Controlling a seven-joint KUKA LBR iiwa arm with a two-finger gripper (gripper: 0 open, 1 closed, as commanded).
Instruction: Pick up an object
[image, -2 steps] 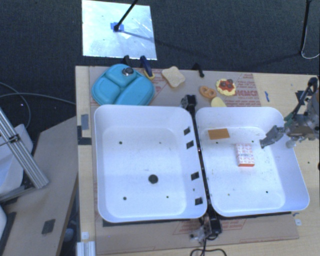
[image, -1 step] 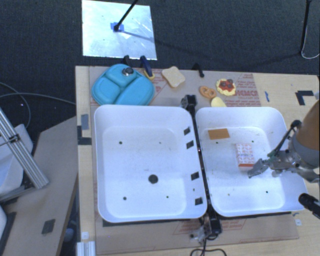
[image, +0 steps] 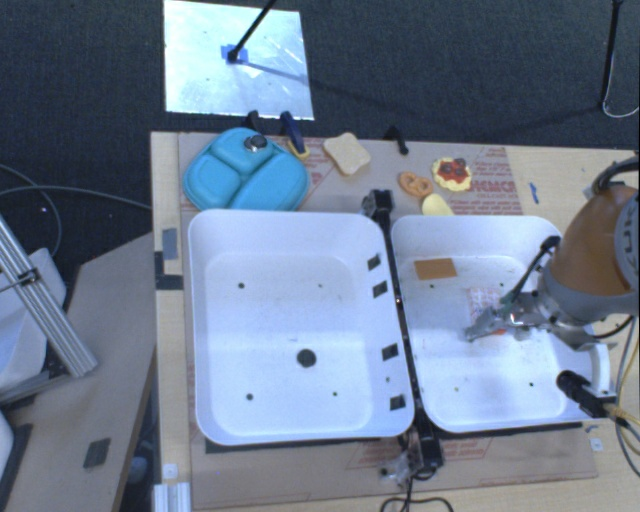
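In the right bin (image: 520, 236) a flat brown square (image: 435, 268) lies near the back left corner. A small pale pink, see-through item (image: 481, 298) lies nearer the bin's middle. My gripper (image: 487, 326) is low over the right bin's floor, just in front of and to the right of the pink item and close to it. The grey arm with its orange band (image: 598, 250) reaches in from the right. Whether the gripper touches or holds the pink item is not clear. A small dark disc (image: 306, 358) lies on the floor of the left bin (image: 215, 300).
Behind the bins on the bench lie a blue divided plate (image: 245, 172), a toast slice (image: 347, 153), a pretzel (image: 413, 184), a round red-topped toy (image: 452, 172) and a yellow piece (image: 436, 205). A shiny metal sheet (image: 238, 58) lies further back.
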